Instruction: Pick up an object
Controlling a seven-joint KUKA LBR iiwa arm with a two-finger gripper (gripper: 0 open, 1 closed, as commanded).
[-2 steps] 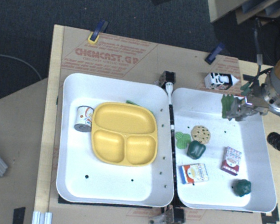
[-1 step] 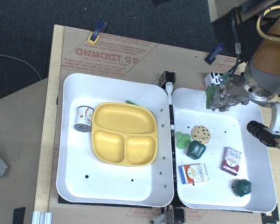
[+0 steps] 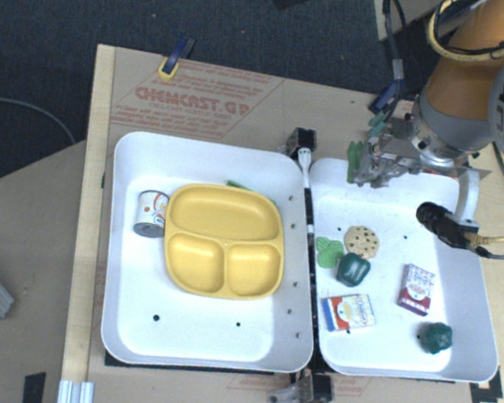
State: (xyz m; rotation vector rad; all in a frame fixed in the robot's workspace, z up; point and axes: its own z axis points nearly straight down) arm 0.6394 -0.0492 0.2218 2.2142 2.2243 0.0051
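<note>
Over in the left bin point(image 3: 113, 297), a yellow divided tray point(image 3: 224, 241) fills the middle with a small can point(image 3: 150, 213) touching its left edge. In the right bin point(image 3: 464, 362) lie a green blob point(image 3: 328, 252), dark green piece point(image 3: 353, 270), cookie point(image 3: 360, 241), flat packet point(image 3: 348, 311), red-and-white carton point(image 3: 416, 289) and green lump point(image 3: 435, 338). The gripper point(image 3: 372, 165) hovers at that bin's far left corner, apart from everything; whether it is open or closed cannot be told.

light: bright, even — shadows: soft — focus: slightly soft, grainy
</note>
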